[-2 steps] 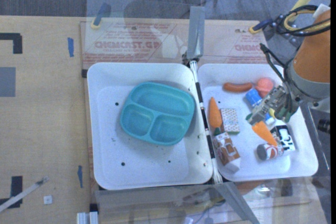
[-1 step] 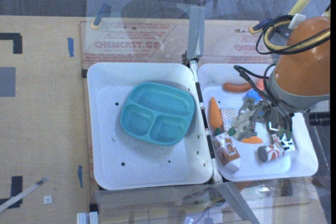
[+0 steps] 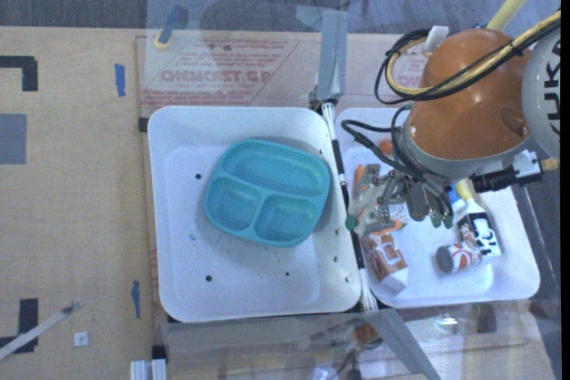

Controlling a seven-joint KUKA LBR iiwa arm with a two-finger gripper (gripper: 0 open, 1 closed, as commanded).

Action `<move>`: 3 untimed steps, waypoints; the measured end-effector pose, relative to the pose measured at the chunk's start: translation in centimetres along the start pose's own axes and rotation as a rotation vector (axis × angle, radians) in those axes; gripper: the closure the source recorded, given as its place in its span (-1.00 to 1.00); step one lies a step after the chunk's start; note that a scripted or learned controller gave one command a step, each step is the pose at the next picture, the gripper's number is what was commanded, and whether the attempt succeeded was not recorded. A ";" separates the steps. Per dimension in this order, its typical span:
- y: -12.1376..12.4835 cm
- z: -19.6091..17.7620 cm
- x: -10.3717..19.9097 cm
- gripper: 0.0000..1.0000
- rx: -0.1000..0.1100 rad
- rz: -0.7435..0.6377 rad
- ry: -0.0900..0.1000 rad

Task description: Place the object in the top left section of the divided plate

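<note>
Plate — lying in left bin, its 3 sections awaiting delivery. Gripper — hanging over right-bin clutter for picking; jaw state: cannot tell.

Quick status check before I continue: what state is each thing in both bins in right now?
Divided plate: flat in the left bin, all sections bare.
Gripper: low over the right bin, fingers unclear.
Orange-and-white carton: lying in the right bin.
White bottle: lying on its side.
Small can: lying on its side beside the bottle.
</note>
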State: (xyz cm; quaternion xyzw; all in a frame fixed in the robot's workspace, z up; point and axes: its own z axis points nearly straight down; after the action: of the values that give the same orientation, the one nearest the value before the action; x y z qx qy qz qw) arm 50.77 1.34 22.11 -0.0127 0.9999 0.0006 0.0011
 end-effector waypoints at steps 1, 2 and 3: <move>3.4 -1.2 -8.3 1.00 -0.001 -0.226 -0.007; 3.3 -1.2 -8.3 -1.00 -0.001 -0.224 -0.007; 5.5 -0.9 -10.6 -1.00 -0.001 0.014 -0.008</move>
State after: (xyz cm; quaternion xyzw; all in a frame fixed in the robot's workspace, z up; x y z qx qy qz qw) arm 61.23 7.09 23.06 -0.0059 1.0000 0.0011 0.0049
